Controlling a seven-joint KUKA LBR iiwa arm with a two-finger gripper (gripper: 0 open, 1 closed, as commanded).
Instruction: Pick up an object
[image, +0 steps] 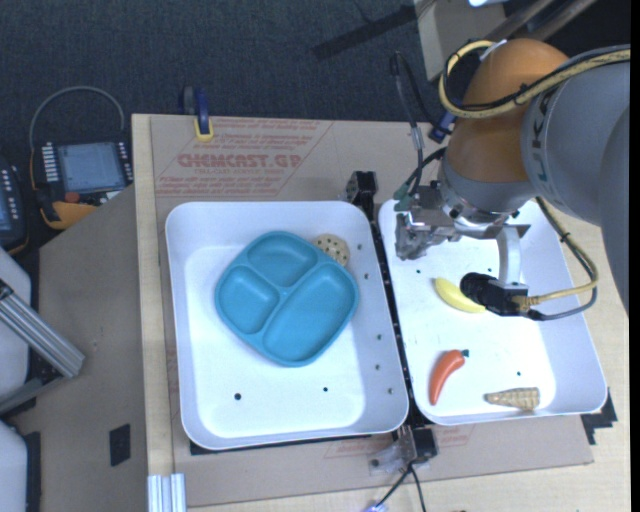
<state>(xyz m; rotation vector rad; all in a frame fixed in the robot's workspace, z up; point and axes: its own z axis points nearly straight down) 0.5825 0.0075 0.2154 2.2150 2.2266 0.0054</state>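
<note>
Gripper hangs over right bin's top-left corner w/ nothing visibly held, can't tell if it's spread or closed; could come down on bare floor, missing banana.

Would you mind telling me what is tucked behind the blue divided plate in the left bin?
A tan, speckled cookie-like item peeks out at the blue plate's upper right edge. The plate covers the rest of it.

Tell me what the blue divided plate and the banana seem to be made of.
Blue divided plate: likely moulded plastic, matte to satin; uniform colour, soft rounded compartment ridges. Banana: probably a plastic toy, smooth; flat even yellow, though too small to be sure.
</note>
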